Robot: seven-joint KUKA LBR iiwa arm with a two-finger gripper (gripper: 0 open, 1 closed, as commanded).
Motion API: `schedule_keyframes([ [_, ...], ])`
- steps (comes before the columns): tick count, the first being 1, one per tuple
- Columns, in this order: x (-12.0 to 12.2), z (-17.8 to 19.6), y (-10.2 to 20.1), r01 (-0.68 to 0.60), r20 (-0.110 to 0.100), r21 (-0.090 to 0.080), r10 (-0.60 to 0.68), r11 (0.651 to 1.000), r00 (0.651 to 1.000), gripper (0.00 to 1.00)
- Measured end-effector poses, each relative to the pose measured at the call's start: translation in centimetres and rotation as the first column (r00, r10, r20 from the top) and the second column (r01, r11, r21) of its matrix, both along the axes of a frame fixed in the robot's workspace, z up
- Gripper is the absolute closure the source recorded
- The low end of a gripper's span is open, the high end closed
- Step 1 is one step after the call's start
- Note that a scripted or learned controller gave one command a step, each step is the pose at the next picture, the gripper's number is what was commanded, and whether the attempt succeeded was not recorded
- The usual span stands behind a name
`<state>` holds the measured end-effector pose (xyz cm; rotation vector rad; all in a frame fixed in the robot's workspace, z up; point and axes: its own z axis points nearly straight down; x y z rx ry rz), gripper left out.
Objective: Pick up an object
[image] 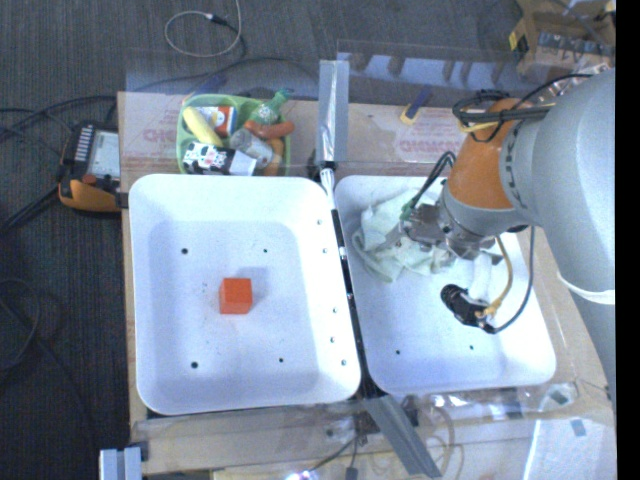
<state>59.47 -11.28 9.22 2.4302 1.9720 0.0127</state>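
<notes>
Task item candidates: a crumpled pale cloth [385,236] lies in the right bin [450,363], bunched against its upper left corner, directly under and to the left of the gripper [425,230]. A small orange-red cube [236,295] sits alone on the floor of the left bin [165,198], well apart from the gripper, far to its left and slightly nearer the camera.

Arm pose: the grey arm [575,158] enters from the right and bends down over the right bin, its orange band [480,178] just above the wrist. The wrist points toward the cloth, and the gripper is low over it, at or touching the fabric. Whether the gripper is spread or closed cannot be told; the wrist body and cloth folds hide it. A black cable connector [462,303] hangs on a looped lead just below the wrist.

Surroundings: beyond the left bin, up and left of the gripper, a green basket [233,138] holds mixed toy items. An orange-and-black device [85,173] lies at far left on the carpet.

Writing: faint reddish print on the board [150,128] beneath the bins is unreadable.
</notes>
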Motion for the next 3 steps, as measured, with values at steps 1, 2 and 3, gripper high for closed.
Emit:
schedule_keyframes([
  [1, 3.9, 16.2, -0.6, -0.11, -0.016, 0.001, 0.11, 0.994, 0.994, 0.0],
  [2, -0.5, 8.3, -0.6, 0.011, -0.019, 0.002, -0.011, 1.0, 1.0, 0.0],
  [3, -0.4, 9.3, -10.3, 0.029, -0.017, 0.002, -0.029, 1.0, 0.999, 0.0],
])
